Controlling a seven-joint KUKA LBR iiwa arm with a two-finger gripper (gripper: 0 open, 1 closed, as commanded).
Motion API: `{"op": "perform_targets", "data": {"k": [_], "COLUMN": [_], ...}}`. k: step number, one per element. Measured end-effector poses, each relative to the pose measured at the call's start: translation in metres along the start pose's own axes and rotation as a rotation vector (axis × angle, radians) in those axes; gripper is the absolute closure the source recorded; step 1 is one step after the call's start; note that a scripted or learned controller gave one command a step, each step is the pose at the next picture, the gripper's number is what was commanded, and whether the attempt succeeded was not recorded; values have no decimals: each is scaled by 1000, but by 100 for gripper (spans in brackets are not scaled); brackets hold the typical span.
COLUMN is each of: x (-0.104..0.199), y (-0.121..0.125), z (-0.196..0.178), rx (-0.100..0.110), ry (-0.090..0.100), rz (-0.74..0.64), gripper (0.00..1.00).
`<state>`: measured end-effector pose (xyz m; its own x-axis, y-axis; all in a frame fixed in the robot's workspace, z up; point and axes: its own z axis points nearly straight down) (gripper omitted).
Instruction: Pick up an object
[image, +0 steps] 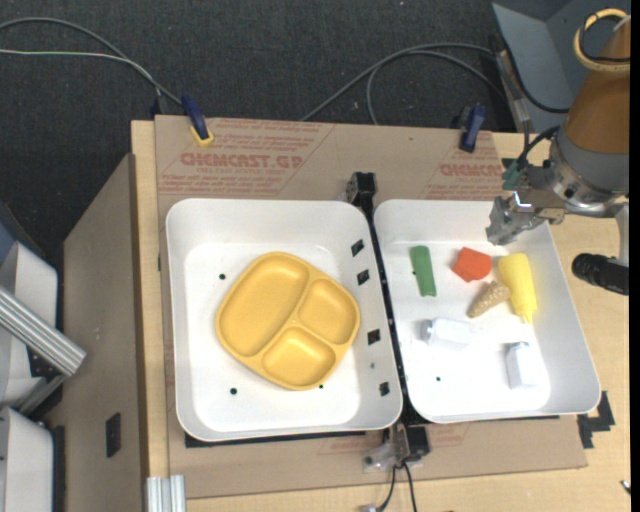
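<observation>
The tabletop (250, 150) carries two white bins. The left bin (190, 300) holds a yellow divided plate (288, 320). The right bin (560, 380) holds the smaller pieces. Nearest the claw (507, 224) is a yellow banana-like toy (519, 283): probably light, stiff and smooth, best pinched across its narrow middle. Touching its left side lies a tan cone (489, 298), with an orange block (472, 264) just beside, both crowding that grip. A green stick (423, 270), a clear packet (443, 331) and a small grey block (517, 363) lie apart. Whether the claw is released or clenched, I cannot tell.
</observation>
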<state>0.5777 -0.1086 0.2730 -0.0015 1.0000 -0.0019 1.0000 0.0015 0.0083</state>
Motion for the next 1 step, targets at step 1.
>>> {"op": "perform_targets", "data": {"k": [1], "x": [54], "y": [9], "z": [21], "rx": [12], "ry": [5], "rz": [-5], "gripper": [100]}}
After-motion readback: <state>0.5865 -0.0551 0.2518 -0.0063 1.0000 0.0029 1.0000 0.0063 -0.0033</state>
